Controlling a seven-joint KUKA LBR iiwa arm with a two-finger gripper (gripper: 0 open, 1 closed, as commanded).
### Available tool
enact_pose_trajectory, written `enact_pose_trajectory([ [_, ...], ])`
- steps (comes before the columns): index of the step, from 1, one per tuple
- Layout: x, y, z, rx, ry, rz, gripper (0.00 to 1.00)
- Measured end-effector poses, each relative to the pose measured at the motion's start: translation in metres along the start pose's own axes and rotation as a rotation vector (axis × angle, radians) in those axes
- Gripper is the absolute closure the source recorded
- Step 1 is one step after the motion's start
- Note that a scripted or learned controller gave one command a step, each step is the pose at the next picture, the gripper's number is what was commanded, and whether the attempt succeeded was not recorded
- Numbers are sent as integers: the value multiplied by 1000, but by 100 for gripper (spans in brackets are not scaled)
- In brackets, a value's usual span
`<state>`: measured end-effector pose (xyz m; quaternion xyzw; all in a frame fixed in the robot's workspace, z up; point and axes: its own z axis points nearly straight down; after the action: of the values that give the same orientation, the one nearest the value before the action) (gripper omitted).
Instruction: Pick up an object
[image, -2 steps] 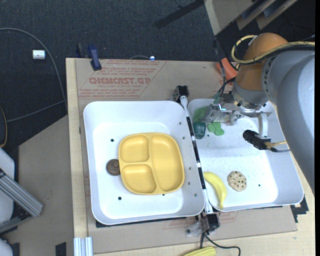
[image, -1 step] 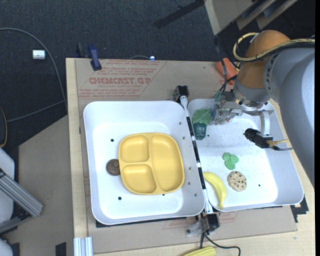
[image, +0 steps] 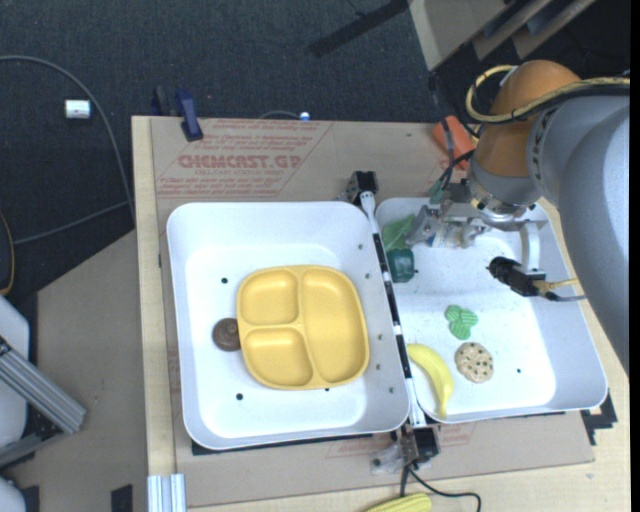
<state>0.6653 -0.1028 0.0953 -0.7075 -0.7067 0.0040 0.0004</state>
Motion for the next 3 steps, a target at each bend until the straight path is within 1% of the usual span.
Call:
enact_pose_trajectory([
  [1, -36, -87, 12, -5, 4, 0, 0],
  [2, -23, -123, 12, -4, 6, -1, 0],
  [3, -23, -123, 2, -6, 6, 0, 100],
])
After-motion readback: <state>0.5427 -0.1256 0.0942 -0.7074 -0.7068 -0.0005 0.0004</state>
